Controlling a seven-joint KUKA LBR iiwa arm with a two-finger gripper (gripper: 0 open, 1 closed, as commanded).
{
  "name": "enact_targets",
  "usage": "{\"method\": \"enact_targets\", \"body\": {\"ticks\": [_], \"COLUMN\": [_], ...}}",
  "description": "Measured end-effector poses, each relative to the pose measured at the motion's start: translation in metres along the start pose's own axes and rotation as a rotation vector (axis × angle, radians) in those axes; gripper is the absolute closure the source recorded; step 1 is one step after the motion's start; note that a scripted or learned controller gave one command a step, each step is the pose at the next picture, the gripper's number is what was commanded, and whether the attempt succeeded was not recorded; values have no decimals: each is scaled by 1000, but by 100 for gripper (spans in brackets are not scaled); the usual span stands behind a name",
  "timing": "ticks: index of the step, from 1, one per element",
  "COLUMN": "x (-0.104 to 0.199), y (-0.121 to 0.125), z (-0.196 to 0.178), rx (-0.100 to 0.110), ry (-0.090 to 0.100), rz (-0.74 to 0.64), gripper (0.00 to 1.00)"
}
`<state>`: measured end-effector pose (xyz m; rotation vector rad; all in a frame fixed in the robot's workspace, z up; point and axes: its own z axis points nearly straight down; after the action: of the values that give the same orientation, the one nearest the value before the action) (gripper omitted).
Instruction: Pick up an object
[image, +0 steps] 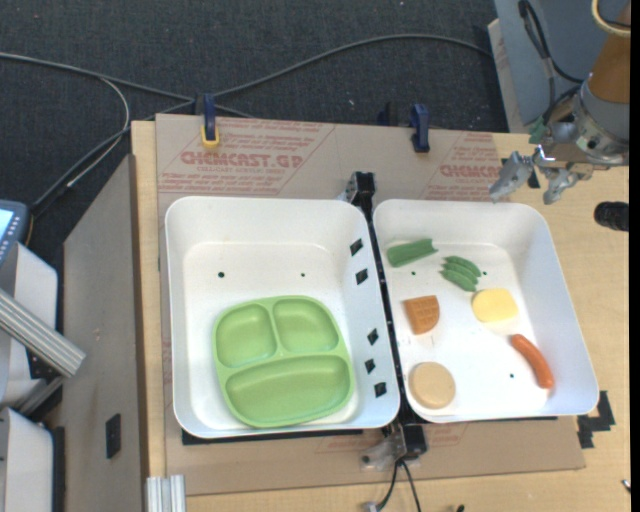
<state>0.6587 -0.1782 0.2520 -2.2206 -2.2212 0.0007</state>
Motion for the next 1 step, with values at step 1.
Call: {"method": "enact_targets", "body": {"ticks": [1], "x": [2], "y": [-6], "z": [61], "rx": [5], "ry": [1], "rz": [0], "gripper": [0]}}
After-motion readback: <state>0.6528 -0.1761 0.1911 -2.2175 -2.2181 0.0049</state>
